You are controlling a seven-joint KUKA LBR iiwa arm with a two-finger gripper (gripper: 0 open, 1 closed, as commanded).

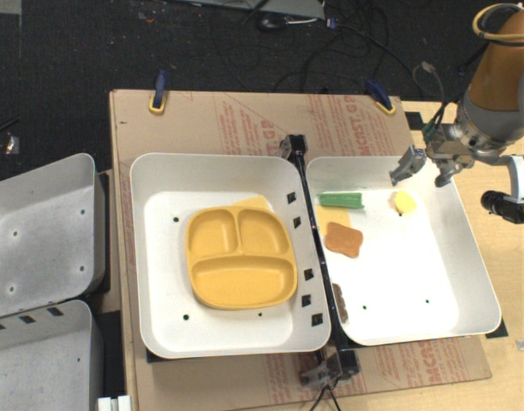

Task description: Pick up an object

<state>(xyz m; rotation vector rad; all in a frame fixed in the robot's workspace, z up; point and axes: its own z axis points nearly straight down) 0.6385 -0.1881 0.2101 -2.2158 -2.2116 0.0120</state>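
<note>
Still, claw (423, 168) spread, empty, above right bin (467, 264) far rim; small yellow piece (404, 203) just beside, may skid off at descent

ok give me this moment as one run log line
gripper: open, over right bin far edge, holding nothing | right bin: green block, yellow piece, brown piece | left bin: yellow tray

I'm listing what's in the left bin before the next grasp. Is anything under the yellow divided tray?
A pale yellow flat piece pokes out from under the yellow divided tray at its far right corner. How far it runs beneath is covered, as is anything else below. The left bin floor shows around it.
</note>
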